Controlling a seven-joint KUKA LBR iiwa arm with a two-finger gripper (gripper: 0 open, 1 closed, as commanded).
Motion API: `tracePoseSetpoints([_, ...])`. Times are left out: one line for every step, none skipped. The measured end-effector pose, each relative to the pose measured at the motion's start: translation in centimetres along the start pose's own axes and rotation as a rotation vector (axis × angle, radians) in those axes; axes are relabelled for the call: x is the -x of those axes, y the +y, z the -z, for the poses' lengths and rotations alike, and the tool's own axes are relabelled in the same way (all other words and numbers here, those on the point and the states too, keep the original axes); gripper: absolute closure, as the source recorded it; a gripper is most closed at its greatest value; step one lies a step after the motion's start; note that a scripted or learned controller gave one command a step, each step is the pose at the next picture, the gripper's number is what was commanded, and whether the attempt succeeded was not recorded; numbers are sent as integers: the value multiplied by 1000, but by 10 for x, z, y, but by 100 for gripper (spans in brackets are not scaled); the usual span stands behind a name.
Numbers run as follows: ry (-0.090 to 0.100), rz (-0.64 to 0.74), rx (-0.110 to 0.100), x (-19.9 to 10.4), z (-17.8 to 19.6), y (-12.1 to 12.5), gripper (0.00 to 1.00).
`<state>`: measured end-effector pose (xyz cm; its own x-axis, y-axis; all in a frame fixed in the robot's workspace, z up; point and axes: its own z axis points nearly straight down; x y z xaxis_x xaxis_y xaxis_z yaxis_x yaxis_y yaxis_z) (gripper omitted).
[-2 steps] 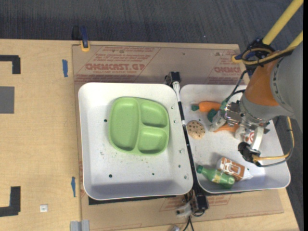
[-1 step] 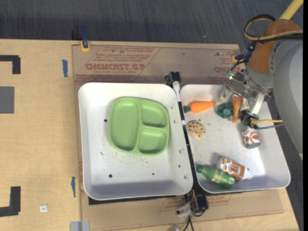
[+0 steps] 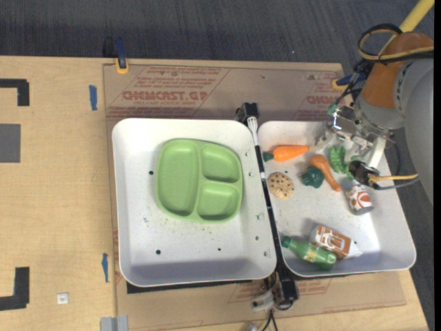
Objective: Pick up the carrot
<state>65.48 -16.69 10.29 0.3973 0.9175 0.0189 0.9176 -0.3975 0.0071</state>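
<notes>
Tool [image 3: 348, 143]: at right bin's [image 3: 396, 243] 1 o'clock corner, tips blurred, grip state indeterminable. Carrot [image 3: 289, 153]: long axis 3–9 o'clock, green top toward 9.

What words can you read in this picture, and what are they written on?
"CHEMCAST GP": red print on the brown board under the bins; the smaller lines around it are too blurred to read.
Orange and white carton: label too small to read.
Red and white can: markings too blurred to read.
</notes>
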Motion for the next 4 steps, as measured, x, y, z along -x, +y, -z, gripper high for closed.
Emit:
tracePoseSetpoints([-22, -16, 32, -50, -4, -48, 0])
tracePoseSetpoints([-12, -142, 40, -46, -3, -73, 0])
tracePoseSetpoints([-15, -143, 40, -44, 7, -73, 100])
tracePoseSetpoints([-20, -365, -4, -104, 81, -88, 100])
